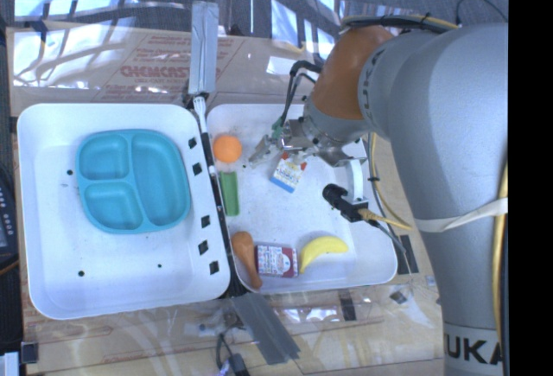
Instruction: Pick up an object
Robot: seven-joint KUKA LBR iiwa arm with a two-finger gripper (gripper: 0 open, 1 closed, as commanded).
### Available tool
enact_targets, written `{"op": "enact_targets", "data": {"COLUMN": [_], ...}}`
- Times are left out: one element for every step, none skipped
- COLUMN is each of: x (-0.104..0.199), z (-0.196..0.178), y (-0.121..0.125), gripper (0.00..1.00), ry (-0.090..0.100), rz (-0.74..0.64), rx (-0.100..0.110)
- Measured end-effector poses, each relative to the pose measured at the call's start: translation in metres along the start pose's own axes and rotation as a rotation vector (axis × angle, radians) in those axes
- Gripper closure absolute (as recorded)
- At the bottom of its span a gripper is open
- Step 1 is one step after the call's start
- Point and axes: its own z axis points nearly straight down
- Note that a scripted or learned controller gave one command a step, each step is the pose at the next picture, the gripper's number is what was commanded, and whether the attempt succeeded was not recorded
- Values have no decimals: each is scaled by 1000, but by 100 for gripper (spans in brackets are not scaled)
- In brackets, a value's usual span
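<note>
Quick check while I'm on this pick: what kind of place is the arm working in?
Most likely a robotics lab's grasping test bench, not a kitchen: two white bins side by side, toy food like a banana and an orange ball, and cardboard taped behind them.

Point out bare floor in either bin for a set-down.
Left white bin: bare strip below the blue three-compartment plate. Right white bin: open patch between the green stick, small blue-and-white carton and yellow banana. Crowded along its bottom edge.
</note>
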Motion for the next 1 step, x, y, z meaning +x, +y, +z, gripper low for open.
{"op": "enact_targets", "data": {"x": [-3], "z": [1], "y": [11], "gripper": [0], "ry": [1], "rz": [-51], "rx": [9]}}
